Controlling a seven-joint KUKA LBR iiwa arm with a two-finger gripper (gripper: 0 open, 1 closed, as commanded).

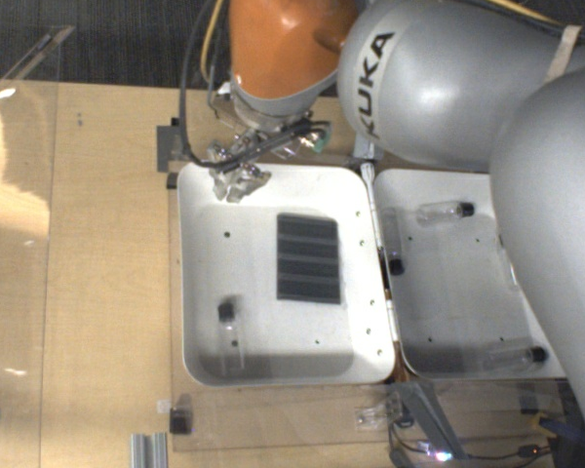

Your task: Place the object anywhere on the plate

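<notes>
The grey arm (448,76) enters from the right and sweeps across the top of the camera view, its large rounded joint marked KUKA sitting above the gap between the two bins. The orange band (278,27) tops the wrist, which points down toward the far left corner of the left bin (200,261). The claw (236,175) hangs at that corner, just over the bin's far rim, tilted somewhat to the left. Its metal fingertips appear close together with nothing seen between them; whether they are fully closed I cannot tell at this angle.

A dark ribbed plate (308,257) lies flat on the left bin's floor, right of centre, well apart from the claw. A small clear object with a dark cap (227,318) lies near the bin's near left corner, apart from the plate and untouched.

The right bin (448,291) holds a few small clear items with dark ends, one near its far wall (447,210). The wooden desk (78,261) carries both bins.
</notes>
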